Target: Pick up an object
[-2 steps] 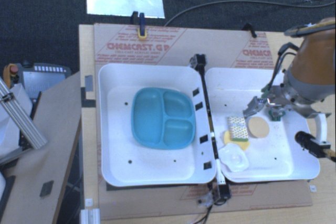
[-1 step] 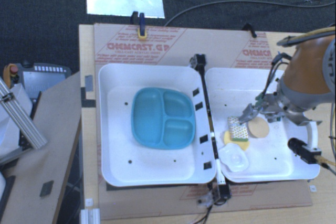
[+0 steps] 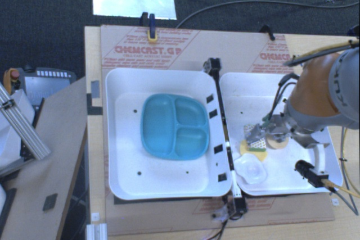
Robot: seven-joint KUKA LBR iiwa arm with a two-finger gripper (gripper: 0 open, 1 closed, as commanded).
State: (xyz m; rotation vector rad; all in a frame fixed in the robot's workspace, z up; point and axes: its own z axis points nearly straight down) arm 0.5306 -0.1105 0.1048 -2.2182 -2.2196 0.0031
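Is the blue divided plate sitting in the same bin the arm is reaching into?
No: the blue divided plastic plate lies in the left white bin, while the gripper is over the right white bin.

"CHEMCAST GP" on brown board (image 3: pixel 147 48)

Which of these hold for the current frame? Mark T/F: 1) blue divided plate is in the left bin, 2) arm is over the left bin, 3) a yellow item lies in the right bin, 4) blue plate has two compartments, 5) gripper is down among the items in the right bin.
1) True. The blue divided plate lies in the left bin.
2) False. The arm is over the right bin.
3) True. A yellow item lies there, beside a clear plastic cup.
4) False. The plate has three compartments.
5) True. The gripper is low among those items; whether it grips anything cannot be told.
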